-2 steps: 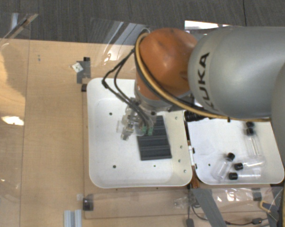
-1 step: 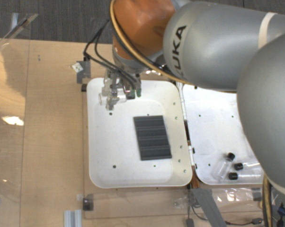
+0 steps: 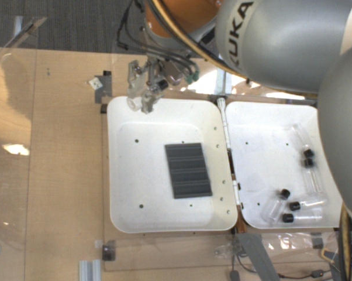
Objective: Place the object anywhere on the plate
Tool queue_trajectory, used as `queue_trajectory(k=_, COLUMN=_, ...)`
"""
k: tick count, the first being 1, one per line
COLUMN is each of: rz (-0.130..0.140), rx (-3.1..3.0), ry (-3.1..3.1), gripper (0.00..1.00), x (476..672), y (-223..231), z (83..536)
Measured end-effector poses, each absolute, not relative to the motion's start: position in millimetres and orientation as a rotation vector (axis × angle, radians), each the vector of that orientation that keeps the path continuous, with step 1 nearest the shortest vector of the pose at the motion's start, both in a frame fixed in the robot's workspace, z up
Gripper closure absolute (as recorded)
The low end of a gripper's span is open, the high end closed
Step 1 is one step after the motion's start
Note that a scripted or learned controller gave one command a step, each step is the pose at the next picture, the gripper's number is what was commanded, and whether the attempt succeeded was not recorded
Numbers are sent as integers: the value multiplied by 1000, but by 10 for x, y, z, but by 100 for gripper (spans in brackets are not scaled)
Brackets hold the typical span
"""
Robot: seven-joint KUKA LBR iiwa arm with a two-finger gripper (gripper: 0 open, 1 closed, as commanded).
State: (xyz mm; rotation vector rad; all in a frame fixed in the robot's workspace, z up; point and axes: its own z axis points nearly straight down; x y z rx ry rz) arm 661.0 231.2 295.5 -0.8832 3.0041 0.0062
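Observation:
A dark grey ribbed plate [image 3: 189,170] lies flat in the middle of the left bin [image 3: 129,209]. My gripper [image 3: 140,103] hangs over the far left corner of that bin, well up and left of the plate. Nothing distinct shows at its tip. Several clear vials with black caps lie in the right bin [image 3: 258,127]. One vial [image 3: 309,167] is near the right wall, and others [image 3: 276,206] are grouped at the near right corner.
The arm's grey body and orange band [image 3: 187,4] cover the top and right of the view, above part of the right bin. A rail [image 3: 225,151] divides the two bins. Bare wooden bench [image 3: 47,157] stretches to the left.

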Motion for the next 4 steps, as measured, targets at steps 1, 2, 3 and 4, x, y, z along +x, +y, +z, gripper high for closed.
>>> queue_trajectory(k=1, rz=3, rx=-1319, ry=2837, gripper=100, x=6361, y=2363, z=3981)
queue_trajectory(k=2, rz=5, rx=-550, ry=3083, gripper=100, x=5920, y=2242, z=3768)
queue_trajectory(k=3, rz=6, rx=57, ry=3132, gripper=100, x=6034, y=2356, z=4162)
queue_trajectory(k=4, rz=8, rx=848, ry=3018, gripper=100, x=5987, y=2354, z=3980)
